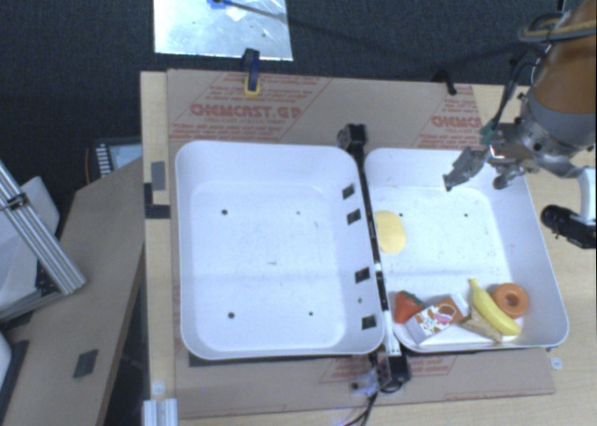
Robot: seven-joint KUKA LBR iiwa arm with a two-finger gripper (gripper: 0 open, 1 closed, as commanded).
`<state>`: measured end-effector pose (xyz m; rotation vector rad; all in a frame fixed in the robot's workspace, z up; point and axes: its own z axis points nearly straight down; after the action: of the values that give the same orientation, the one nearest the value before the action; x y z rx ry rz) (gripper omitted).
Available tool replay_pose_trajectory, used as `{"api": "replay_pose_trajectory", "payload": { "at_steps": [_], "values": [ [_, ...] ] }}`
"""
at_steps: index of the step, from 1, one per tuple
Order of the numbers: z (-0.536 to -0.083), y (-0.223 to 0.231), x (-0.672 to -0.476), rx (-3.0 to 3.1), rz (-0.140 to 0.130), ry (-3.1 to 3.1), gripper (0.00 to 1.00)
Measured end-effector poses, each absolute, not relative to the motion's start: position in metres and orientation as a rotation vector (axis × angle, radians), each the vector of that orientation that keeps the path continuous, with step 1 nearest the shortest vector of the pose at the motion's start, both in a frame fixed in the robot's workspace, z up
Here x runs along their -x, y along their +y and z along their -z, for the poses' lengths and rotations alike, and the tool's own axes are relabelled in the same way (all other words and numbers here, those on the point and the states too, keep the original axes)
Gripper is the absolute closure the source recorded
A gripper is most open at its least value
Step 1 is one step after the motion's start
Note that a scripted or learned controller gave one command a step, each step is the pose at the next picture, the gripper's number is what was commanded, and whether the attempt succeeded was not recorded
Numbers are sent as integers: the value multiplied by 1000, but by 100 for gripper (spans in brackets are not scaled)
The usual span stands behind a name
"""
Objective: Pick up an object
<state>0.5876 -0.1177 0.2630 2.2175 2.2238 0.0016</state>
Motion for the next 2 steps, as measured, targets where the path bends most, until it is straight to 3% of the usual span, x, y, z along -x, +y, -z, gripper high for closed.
{"api": "replay_pose_trajectory", "payload": {
  "at_steps": [1,2],
  "values": [
    [-263,-118,-588,-2217,-2,2224,0],
    [-228,-156,-629,-2219,0,2218,0]
  ]
}}
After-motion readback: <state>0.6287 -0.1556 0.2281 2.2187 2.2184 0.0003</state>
